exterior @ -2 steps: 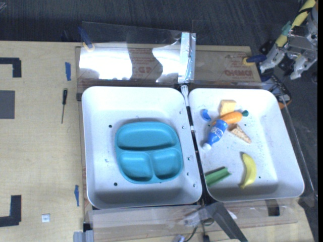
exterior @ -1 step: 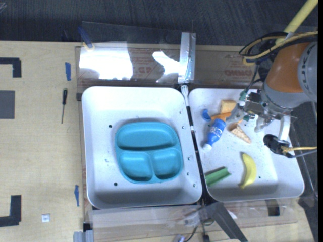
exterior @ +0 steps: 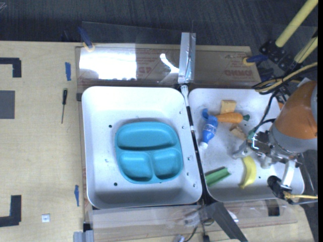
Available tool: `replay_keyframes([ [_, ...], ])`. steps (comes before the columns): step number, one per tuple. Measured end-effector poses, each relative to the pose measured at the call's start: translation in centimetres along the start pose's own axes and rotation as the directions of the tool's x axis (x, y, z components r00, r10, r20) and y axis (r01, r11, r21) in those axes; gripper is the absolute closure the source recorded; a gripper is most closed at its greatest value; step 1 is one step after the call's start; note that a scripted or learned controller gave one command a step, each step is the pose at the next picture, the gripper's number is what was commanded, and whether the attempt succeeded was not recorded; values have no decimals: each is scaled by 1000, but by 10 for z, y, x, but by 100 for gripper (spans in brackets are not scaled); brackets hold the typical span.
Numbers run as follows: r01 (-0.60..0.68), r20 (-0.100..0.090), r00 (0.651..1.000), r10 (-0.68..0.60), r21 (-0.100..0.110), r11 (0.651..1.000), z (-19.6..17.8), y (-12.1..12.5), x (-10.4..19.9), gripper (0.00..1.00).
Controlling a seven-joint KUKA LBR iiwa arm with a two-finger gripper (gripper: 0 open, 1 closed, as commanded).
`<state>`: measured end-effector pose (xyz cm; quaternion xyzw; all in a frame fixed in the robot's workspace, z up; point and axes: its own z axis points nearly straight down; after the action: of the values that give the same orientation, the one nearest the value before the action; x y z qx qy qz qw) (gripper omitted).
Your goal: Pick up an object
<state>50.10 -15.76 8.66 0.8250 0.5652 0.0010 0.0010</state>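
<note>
While the claw (exterior: 248, 147) hovers by the banana (exterior: 248, 171), grip state I cannot tell, it should centre squarely over the fruit before descending.

Tool (exterior: 248, 149) apparently just above banana (exterior: 248, 171), right bin (exterior: 295, 191).

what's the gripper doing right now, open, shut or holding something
gripper: low over the right bin, just above the yellow banana; whether it is open or shut cannot be told, and nothing is seen held.
</note>
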Motion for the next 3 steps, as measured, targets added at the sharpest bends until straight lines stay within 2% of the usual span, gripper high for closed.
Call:
replay_keyframes([
  [1, 134, -2, 991, -134, -5, 991, 0, -15, -12, 0],
  [2, 134, -2, 991, -134, -5, 991, 0, -15, -12, 0],
  [3, 133, 0, 991, -133, -8, 991, -10, -13, -12, 100],
])
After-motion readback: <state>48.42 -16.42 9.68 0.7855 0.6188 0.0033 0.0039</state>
